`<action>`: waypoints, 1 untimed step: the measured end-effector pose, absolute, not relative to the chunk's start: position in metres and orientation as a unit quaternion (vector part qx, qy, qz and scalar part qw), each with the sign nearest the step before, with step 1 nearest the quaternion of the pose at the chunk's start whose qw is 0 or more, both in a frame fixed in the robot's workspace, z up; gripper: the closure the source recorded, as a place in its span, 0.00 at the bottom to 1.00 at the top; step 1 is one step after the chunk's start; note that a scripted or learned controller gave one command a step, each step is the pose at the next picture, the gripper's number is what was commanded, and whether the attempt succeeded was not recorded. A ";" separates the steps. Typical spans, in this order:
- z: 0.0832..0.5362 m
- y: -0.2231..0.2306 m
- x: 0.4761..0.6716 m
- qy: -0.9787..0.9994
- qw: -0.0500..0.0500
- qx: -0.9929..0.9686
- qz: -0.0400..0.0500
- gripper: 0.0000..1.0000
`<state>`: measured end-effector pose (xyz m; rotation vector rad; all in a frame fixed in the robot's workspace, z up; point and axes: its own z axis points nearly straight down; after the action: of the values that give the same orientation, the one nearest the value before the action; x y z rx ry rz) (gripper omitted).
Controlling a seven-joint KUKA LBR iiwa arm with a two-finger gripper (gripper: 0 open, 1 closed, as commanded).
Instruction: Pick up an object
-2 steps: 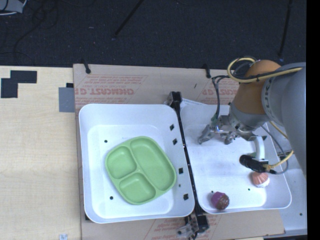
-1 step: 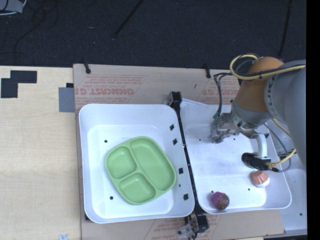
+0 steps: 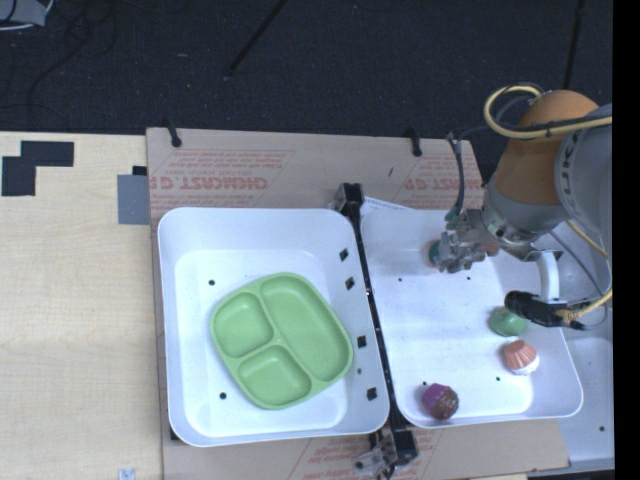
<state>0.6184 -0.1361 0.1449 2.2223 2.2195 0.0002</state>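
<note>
The gripper hangs low over the far part of the right bin, its metal end pointing toward the divider between the two bins; whether it is apart, together or clamped on anything cannot be told from this slanted view, though a small dark teal thing shows right against its tip. Inside the same bin, three loose pieces lie toward the near right side: a green object by the right wall, just beside a black part of the arm; a pink-orange ridged object with a white underside just nearer than it; and a round purple object at the near edge. The left bin holds a light green divided plate with three compartments, lying flat and turned at an angle. Both bins sit on cardboard on the desk.
</note>
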 end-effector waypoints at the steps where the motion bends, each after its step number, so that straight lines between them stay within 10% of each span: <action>1: 0.191 -0.142 0.614 0.705 0.001 0.709 0.000 1.00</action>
<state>0.6138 -0.1420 0.1908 2.2256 2.2145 0.0015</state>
